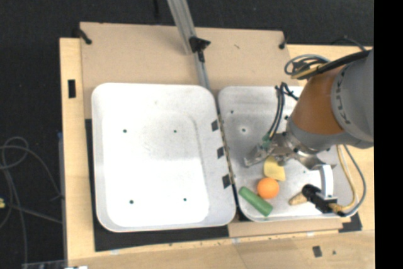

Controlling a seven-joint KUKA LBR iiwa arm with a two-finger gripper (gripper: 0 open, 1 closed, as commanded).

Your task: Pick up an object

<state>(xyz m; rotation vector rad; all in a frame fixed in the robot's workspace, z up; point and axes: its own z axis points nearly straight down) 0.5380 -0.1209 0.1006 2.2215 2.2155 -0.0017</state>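
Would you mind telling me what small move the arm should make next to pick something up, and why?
Probably a short descent onto the yellow object: the gripper sits just above it in the right bin, nearer than the orange ball or green cylinder. Nothing appears held yet, though the fingers are hard to make out.

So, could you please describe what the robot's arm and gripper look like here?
The arm is a thick grey cylinder with a broad orange band above the wrist. Dark cables run alongside it. The gripper looks like small grey metal.

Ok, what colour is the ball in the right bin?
Orange; the ball shows in the camera view.
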